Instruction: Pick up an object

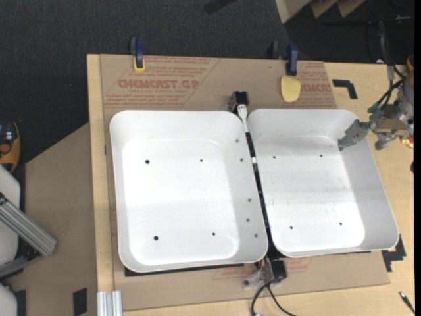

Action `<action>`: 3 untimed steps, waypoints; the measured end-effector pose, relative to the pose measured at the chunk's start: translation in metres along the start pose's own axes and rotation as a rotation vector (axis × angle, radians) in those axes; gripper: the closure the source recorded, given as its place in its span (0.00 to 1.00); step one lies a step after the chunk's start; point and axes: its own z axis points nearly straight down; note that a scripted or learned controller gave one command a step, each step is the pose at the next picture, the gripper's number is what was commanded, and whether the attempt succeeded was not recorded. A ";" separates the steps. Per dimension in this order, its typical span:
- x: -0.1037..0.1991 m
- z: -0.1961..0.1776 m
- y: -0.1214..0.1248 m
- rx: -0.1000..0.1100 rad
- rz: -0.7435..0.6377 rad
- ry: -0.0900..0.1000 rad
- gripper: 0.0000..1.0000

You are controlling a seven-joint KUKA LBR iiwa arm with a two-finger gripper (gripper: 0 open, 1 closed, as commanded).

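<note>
Dark carpet (59,25) surrounded a bench topped with a brown board (197,78) printed with red lettering. Two blue clamps held the board's far edge, the left clamp (137,47) near its corner and the right clamp (291,54) further along.

Two shallow white bins lay side by side on the board, their inner rims touching or nearly so. The left bin (122,176) and the right bin (375,196) each showed four small dark dots on the floor. A black bracket (239,100) sat at the far end of the seam between them, and a thin dark strip ran down that seam. At the near end, a small black fitting (275,270) and a cable (263,298) trailed off the board. A metal rail (26,228) lay at a slant on the floor to the left.

A pale yellow piece (290,88) rested on the board outside the bins, just beyond the right bin's far rim and just below the right clamp. It was the one item that looked fit to pick up, though whether it lay loose could not be told.

The gripper (350,135) reached in from the right and hung over the far right corner of the right bin, angled down toward the left, well apart from the yellow piece. Whether it was open or closed could not be told, and nothing was seen in its grasp.
</note>
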 end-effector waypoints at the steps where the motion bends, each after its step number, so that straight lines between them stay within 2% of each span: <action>1: 0.000 -0.011 0.001 -0.003 -0.001 -0.001 1.00; 2: 0.125 -0.154 -0.052 -0.003 -0.007 0.001 1.00; 3: 0.216 -0.052 0.011 0.002 -0.007 0.003 1.00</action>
